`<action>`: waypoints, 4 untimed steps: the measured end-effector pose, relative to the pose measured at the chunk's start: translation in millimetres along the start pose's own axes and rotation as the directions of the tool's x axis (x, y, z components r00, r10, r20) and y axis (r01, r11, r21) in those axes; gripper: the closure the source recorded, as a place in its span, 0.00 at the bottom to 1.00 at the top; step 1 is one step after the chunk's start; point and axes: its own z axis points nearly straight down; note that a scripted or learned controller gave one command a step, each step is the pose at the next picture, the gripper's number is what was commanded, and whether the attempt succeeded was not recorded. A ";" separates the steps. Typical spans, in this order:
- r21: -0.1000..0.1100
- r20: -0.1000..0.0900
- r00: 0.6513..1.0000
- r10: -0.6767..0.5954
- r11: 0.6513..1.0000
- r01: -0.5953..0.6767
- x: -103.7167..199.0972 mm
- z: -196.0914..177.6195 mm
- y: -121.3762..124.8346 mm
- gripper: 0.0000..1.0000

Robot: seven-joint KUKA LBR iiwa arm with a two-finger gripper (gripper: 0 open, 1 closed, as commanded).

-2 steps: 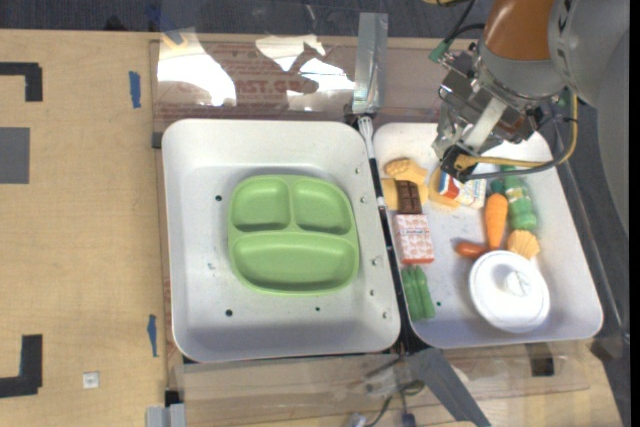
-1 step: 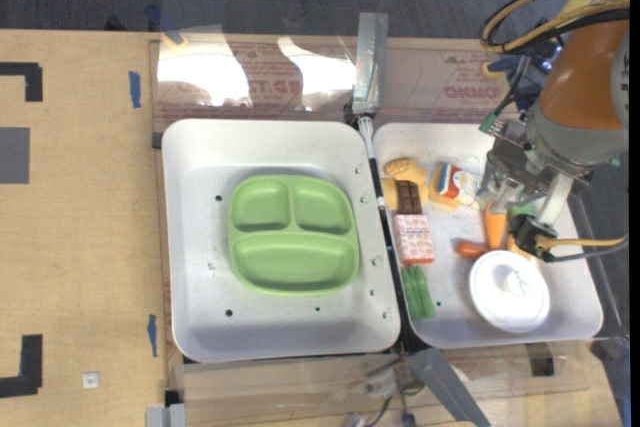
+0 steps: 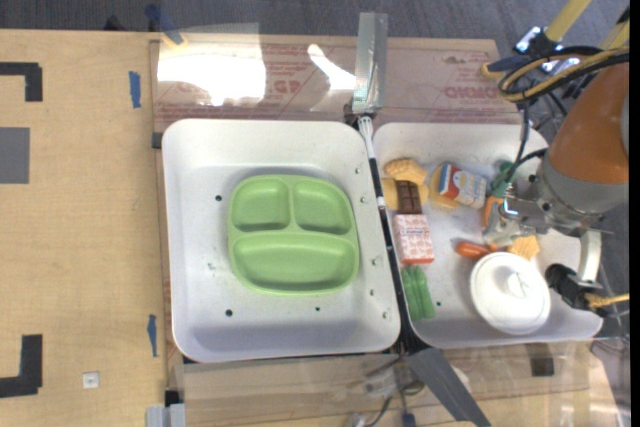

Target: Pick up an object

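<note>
Green divided plate [image 3: 293, 233] sits alone in the left bin [image 3: 190, 175]. Small food items crowd the right bin [image 3: 450, 137]: a white bowl [image 3: 510, 291] near the front, a pink-and-white packet [image 3: 412, 239] beside the divider, a brown bar [image 3: 405, 196], a green piece [image 3: 416, 293], and an orange-and-blue pouch [image 3: 458, 184]. At the bin's right side the gripper [image 3: 510, 220] is low among orange pieces, which are too small to identify. Wrist housing and cables hide its tips, so its opening cannot be judged.
</note>
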 end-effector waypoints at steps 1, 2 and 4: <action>-0.004 -0.001 1.000 -0.002 1.000 0.002 1.5 -1.5 1.1 0.00; -0.010 -0.003 0.979 0.204 0.979 -0.204 56.4 40.5 65.1 0.00; -0.010 -0.003 0.988 0.153 0.988 -0.153 53.2 40.3 45.3 0.00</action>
